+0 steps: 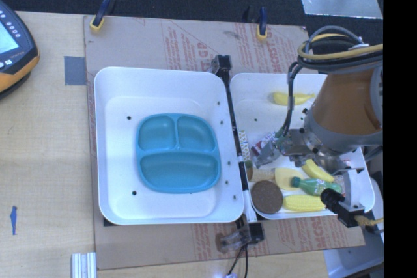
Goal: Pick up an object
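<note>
Brown disc (266, 196) bottom of right bin (255, 89), beside corn (301, 204); arm (342, 107) above.

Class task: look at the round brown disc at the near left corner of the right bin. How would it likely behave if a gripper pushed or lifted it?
The brown disc lies flat, so it would probably slide, not roll. Its low profile may leave fingers little edge to grasp. It sits against the corn cob, which a push would likely nudge.

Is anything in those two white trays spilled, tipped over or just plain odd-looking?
Nothing looks spilled or broken. The left bin holds one blue divided plate, lying flat. The right bin is a loose jumble: yellow toy food, a corn cob, a green bottle on its side and a brown disc, crowded under the arm.
</note>
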### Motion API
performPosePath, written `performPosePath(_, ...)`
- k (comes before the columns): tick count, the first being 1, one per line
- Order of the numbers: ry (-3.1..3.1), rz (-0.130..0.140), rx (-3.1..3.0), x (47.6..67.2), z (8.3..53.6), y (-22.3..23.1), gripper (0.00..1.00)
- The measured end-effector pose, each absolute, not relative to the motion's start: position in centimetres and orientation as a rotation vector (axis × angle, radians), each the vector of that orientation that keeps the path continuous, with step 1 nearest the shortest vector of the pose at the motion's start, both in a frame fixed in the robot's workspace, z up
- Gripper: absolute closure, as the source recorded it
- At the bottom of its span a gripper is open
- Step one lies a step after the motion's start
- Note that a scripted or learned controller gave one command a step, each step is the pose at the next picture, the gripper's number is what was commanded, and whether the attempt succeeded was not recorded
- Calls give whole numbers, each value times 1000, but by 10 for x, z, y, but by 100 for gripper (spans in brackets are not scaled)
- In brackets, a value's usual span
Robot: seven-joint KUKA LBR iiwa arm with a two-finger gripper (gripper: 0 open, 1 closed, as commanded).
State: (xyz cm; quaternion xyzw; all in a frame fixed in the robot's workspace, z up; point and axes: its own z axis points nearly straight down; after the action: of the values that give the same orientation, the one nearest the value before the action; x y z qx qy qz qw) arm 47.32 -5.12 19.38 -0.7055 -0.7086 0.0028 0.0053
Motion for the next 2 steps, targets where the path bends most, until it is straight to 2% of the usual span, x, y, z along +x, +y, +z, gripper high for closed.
performPosePath(1, -2230, 2, -2236, 478, 106, -97, 0)
performPosePath(2, -2229, -2, -2218, 534, 92, -99, 0)
